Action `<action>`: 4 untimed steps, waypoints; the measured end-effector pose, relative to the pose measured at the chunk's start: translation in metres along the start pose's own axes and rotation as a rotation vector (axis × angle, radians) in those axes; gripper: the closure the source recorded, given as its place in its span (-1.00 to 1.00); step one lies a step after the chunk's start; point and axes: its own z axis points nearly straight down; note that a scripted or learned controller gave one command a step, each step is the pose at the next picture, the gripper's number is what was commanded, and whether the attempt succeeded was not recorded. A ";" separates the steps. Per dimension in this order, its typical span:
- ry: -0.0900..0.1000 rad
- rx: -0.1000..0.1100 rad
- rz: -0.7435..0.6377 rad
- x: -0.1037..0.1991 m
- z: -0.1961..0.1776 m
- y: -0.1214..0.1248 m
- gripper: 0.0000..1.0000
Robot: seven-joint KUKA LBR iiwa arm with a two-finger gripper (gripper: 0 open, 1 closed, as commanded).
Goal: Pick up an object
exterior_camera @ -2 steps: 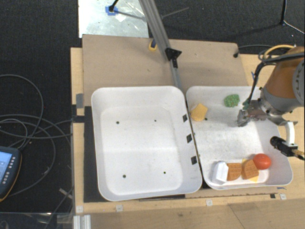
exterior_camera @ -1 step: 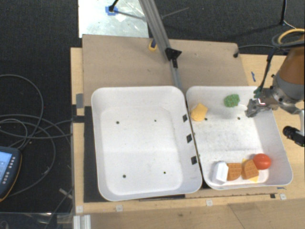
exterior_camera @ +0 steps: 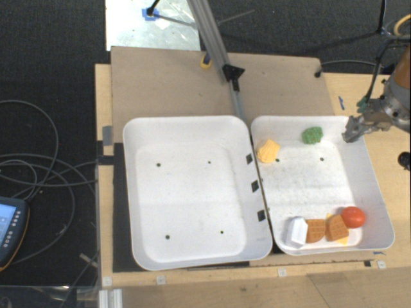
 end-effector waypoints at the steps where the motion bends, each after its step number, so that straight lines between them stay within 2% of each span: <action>1: 0.002 0.004 0.000 0.000 -0.029 0.002 1.00; 4: 0.005 0.008 -0.004 0.138 -0.011 0.022 1.00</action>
